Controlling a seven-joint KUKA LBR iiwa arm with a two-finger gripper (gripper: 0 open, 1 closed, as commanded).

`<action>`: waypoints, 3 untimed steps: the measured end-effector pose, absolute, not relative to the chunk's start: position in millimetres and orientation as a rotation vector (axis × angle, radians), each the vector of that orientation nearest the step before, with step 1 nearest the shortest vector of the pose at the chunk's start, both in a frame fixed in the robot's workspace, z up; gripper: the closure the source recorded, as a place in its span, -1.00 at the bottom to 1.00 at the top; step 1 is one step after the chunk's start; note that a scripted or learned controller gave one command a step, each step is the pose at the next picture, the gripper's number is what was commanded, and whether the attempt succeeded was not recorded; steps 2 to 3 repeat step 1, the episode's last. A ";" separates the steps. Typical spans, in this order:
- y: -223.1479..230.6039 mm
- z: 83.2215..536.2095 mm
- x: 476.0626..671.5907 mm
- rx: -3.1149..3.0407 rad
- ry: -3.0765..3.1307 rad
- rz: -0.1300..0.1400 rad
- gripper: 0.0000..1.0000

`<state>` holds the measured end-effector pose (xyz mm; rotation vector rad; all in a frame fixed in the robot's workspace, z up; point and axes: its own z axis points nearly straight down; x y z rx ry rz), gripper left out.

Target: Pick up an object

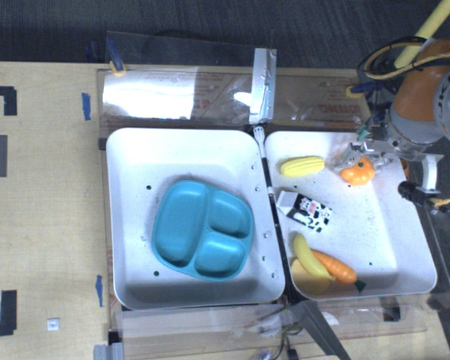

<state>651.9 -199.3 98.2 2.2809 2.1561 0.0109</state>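
The right bin (382,231) holds a yellow corn cob (302,166) at its far left, a small orange fruit (358,175) near the far right, a black-and-white patterned box (309,211) in the middle, and a banana (309,257) with a carrot (337,266) at the near edge. My gripper (362,151) hangs low over the far right part of this bin, just above and touching or nearly touching the orange fruit. The arm's grey body with its orange band (420,100) rises behind it.
The left bin (127,163) holds a blue divided plate (202,229). A clear plastic sheet (180,96) and a metal bracket (263,85) lie behind the bins. Cables (386,58) loop by the arm at the top right.
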 end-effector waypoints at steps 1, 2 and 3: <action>-128.1 201.2 625.1 2.491 1.906 0.009 1.00; -128.1 201.2 625.1 2.491 1.906 0.009 1.00; -128.1 201.2 625.1 2.491 1.906 0.009 1.00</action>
